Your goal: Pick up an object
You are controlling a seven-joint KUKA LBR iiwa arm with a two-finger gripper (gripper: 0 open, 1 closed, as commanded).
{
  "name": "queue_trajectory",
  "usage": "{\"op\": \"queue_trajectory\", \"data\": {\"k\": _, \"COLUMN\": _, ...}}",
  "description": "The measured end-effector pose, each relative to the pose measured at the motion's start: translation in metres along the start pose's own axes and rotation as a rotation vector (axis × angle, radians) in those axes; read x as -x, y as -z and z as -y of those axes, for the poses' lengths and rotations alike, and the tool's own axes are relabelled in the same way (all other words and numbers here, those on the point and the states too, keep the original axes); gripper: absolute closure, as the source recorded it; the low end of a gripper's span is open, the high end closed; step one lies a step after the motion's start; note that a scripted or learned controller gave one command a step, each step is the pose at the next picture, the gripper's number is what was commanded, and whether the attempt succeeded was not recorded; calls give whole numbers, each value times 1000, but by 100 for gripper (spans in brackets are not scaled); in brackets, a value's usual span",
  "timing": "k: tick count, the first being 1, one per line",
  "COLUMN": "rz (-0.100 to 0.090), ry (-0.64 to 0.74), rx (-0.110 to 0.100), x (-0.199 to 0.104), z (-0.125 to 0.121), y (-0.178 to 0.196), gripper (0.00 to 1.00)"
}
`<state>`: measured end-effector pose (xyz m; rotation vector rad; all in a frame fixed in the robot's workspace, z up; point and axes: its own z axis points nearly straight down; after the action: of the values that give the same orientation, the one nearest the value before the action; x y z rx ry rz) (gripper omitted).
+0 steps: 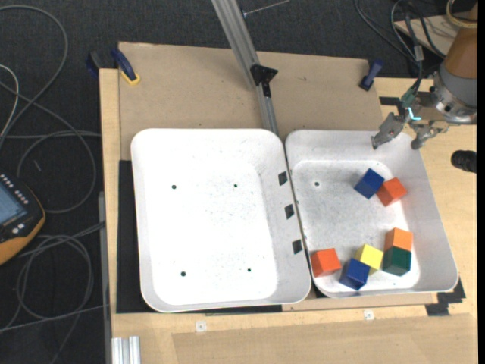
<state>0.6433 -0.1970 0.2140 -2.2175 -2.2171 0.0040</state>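
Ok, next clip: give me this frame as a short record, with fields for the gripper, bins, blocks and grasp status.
gripper: fingers spread open, above the far rim of the right bin, holding nothing
right bin contents: blue block touching an orange block; near rim cluster of orange block, blue block, yellow block, green block, orange block
left bin: white, with dark speckles
grasp status: not yet made

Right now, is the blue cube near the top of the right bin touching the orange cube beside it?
Touching. The camera view shows the blue cube and the orange cube pressed edge to edge with no bin floor visible between them.
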Motion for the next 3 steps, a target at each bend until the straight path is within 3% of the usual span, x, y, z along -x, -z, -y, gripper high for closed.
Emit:
{"op": "queue_trajectory", "data": {"k": 1, "rz": 2, "ry": 2, "rx": 5, "x": 0, "z": -1, "y": 4, "gripper": 0}}
{"op": "queue_trajectory", "data": {"k": 3, "rz": 1, "ry": 1, "rx": 0, "x": 9, "z": -14, "y": -97, "gripper": 0}}
